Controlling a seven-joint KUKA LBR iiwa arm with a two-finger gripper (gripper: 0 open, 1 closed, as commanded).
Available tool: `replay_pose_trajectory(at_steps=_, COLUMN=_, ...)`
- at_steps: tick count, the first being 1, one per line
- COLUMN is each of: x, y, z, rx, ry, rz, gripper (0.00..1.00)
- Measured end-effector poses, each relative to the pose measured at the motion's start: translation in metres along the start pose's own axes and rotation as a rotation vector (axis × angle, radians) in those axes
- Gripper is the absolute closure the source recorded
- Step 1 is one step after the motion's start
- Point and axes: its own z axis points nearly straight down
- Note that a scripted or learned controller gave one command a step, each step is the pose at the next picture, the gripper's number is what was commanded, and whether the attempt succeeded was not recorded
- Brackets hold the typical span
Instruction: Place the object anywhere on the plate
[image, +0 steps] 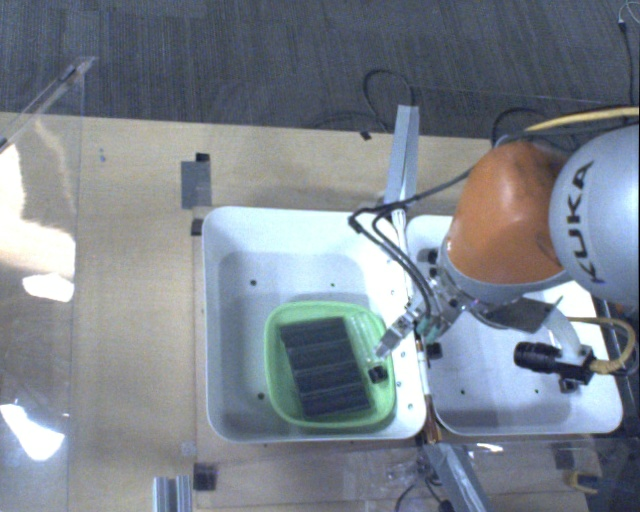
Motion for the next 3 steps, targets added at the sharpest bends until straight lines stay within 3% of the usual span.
replay_pose_trajectory(at_steps=1, x=-0.108, y=0.026, z=-0.014, rx=0.001, ry=-0.002, rz=-0.111, gripper=0.00)
replay_pose_trajectory(at_steps=2, x=-0.135, y=0.000, z=-0.172, rx=-0.001, ry=-0.006, rz=-0.019, gripper=0.00)
replay_pose_trajectory(at_steps=3, x=-0.213, y=-0.037, z=-0.219, rx=-0.001, ry=-0.008, rz=0.000, gripper=0.00)
